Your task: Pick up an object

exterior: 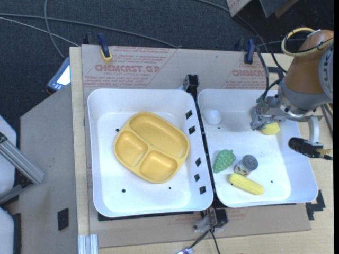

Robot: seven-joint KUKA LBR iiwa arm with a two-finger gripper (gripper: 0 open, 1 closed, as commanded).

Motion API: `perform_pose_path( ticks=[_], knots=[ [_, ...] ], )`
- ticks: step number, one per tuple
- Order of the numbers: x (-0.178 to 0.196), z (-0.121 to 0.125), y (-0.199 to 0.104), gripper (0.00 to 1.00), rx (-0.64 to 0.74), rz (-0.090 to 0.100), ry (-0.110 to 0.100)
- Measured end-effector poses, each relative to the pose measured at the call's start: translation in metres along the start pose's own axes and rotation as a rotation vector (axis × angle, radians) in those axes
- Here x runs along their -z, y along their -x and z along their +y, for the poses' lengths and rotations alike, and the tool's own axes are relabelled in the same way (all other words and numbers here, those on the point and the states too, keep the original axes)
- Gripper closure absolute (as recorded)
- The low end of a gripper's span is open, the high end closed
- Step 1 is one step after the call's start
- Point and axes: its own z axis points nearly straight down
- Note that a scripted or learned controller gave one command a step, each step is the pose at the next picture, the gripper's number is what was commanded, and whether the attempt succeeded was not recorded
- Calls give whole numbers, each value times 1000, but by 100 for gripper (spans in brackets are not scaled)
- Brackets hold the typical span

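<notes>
Grasp step judged underway: gripper (265,121) is seen at right bin's (296,194) far edge w/ small yellow object (271,128) beneath, finger state not discernible; straight lift needed next.

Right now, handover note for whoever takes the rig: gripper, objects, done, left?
Gripper: low in the right bin, far side, its fingers around a small yellow object; I can't tell if it is gripped or lifted.
Same bin: white ball, green toy, small can, corn cob.
Left bin: yellow divided plate.
Done: arm at an object.
Left: confirm grasp, lift.
</notes>
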Motion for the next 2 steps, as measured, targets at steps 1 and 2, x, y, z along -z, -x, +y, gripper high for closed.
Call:
perform_pose_path(
  ticks=[1,2],
  knots=[
    [54,4,11,100,1,-1,2],
    [108,6,11,100,2,-1,3]
  ],
)
